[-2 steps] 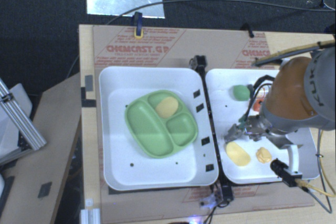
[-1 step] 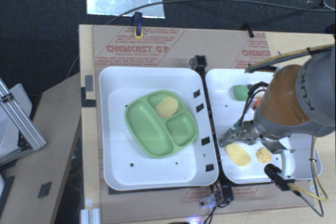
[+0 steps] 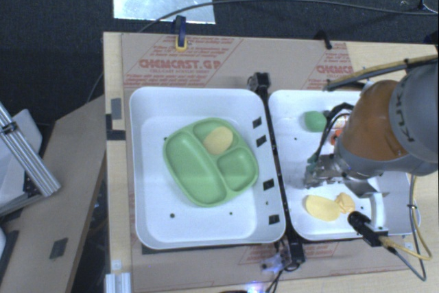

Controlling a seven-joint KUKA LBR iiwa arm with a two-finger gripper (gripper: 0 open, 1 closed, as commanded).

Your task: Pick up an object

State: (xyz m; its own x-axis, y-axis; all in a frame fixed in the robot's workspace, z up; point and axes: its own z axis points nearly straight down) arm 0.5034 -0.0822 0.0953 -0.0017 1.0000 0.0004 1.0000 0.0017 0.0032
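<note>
Cardboard [image 3: 206, 62] reads "CHEMCAST GP"; whether the fingers [image 3: 317, 173] are spread is unclear.

Bench [image 3: 226, 55] bears left bin [image 3: 147, 147] and right bin [image 3: 291, 121]

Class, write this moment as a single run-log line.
arm: over right bin | gripper: above yellow pieces | left bin: green tray, yellow item | pick: not shown

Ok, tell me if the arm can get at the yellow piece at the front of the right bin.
Probably yes. The yellow piece lies open on the right bin's floor with nothing on top of it, and the tool is just above it in the view. A smaller yellow item touches its right side.
</note>
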